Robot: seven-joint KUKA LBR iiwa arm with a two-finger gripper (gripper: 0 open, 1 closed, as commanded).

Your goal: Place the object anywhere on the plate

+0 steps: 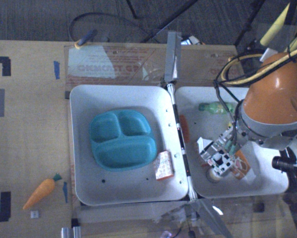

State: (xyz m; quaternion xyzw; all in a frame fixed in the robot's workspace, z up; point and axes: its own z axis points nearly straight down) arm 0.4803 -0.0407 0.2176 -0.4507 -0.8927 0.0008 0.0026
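Note:
A teal divided plate [122,139] lies in the left bin [84,103]. A small pink-and-white carton [164,164] rests against that bin's right wall, just off the plate's lower right corner. My gripper [218,161] hangs low over the right bin [267,182], near its front left part. Right around it lie an orange-brown box [242,166], a small white piece [204,144] and a round tan item [213,175], which it partly covers. I cannot make out whether anything is in its grasp.
A green bottle-like item [215,107] lies at the back of the right bin and a thin red-orange stick [184,128] lies along its left wall. A toy carrot [39,192] sits on the bench left of the bins. The arm's orange band [277,93] looms over the right bin.

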